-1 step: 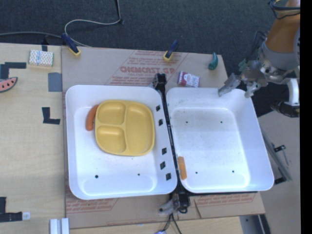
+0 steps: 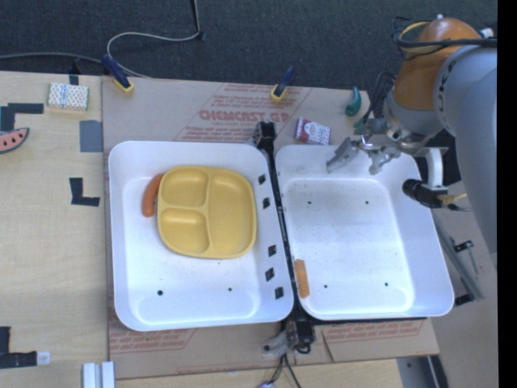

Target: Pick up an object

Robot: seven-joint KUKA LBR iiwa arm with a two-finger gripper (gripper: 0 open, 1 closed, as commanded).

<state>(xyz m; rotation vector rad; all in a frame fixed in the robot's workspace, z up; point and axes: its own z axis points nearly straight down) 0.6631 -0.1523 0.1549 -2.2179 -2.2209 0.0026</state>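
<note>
The small orange piece (image 2: 301, 278) lying against the left wall of the right bin (image 2: 420, 293), near its front corner, looks the readiest candidate: it appears to be a short, carrot-like toy, probably light and stiff plastic, smooth enough to slip. It would best be pinched across its narrow width, though the wall just beside it leaves little room for a finger on that side. In the left bin (image 2: 129, 297) a yellow divided plate (image 2: 206, 211) rests near the middle, with an orange-red sausage-like piece (image 2: 149, 196) tucked against its left rim; the plate is likely rigid and light but too broad to grip except at its edge. The end effector (image 2: 361, 159) hangs over the back edge of the right bin with its two fingers spread and nothing between them. The orange piece lies well apart from it, toward the front and somewhat left; the plate is farther off, across the divide between the bins on the bench (image 2: 48, 217).
</note>
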